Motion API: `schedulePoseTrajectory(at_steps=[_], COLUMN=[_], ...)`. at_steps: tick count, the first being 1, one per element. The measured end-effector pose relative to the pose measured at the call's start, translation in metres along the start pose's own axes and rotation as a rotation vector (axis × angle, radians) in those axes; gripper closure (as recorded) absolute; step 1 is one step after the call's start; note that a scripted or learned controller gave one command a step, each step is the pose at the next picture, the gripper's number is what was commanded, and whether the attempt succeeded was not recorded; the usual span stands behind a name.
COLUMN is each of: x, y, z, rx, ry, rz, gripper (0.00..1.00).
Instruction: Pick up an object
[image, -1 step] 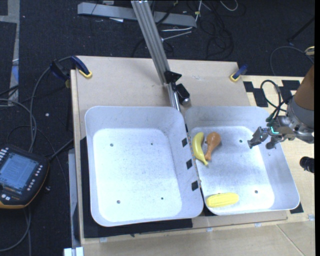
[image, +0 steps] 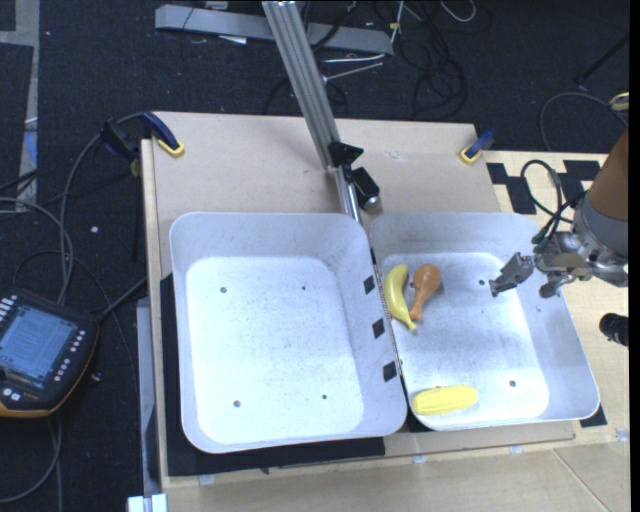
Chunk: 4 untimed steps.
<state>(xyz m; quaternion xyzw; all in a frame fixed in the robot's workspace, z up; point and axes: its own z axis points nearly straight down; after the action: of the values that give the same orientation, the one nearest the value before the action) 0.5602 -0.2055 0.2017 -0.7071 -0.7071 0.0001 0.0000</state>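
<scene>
Three objects lie in the right bin (image: 480, 345). A yellow banana (image: 399, 295) rests against the bin's left wall, and a brown drumstick-shaped toy (image: 424, 286) touches its right side. A yellow oblong piece (image: 445, 401) sits near the front edge. My gripper (image: 529, 279) hangs over the right bin's far right part, well to the right of the banana and drumstick. Its fingers stand open with nothing between them.
The left bin (image: 270, 340) adjoins the right one. A slanted metal pole (image: 318, 110) with a black clamp stands behind the gap between the bins. Yellow clamps (image: 473, 150) mark the bench's back corners. A teach pendant (image: 35, 350) lies on the floor at the left.
</scene>
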Motion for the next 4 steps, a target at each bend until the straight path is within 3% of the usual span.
schedulePoseTrajectory(at_steps=[2,3,4], x=[0.009,0.008,0.006], y=[-0.006,-0.005,0.002], z=[0.100,0.088,0.044], rx=[0.005,0.000,-0.004], ry=[0.001,0.000,-0.001], rz=[0.000,0.000,0.000], gripper=[0.00,1.00,1.00])
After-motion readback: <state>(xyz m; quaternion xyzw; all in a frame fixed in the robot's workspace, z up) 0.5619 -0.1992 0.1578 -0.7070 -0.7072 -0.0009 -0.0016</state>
